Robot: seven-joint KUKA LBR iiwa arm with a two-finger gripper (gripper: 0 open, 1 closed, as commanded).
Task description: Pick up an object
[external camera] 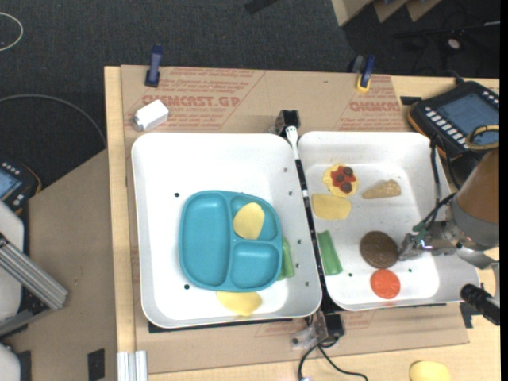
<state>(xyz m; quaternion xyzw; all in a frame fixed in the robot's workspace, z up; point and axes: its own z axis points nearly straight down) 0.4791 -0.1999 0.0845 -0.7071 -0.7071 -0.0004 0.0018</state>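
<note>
Scanning left: teal divided plate [226, 244] in left bin [155, 181] holds a yellow piece [249, 221], another yellow piece [239, 301] below it. Right bin [373, 143]: green strip [329, 252] at the wall, tan chip [382, 189], orange disc [386, 283]. Likely target, brown disc [379, 249], looks light, stiff, flat; grab by the rim. Gripper [418, 242] just beside it, spread can't be judged.
</note>
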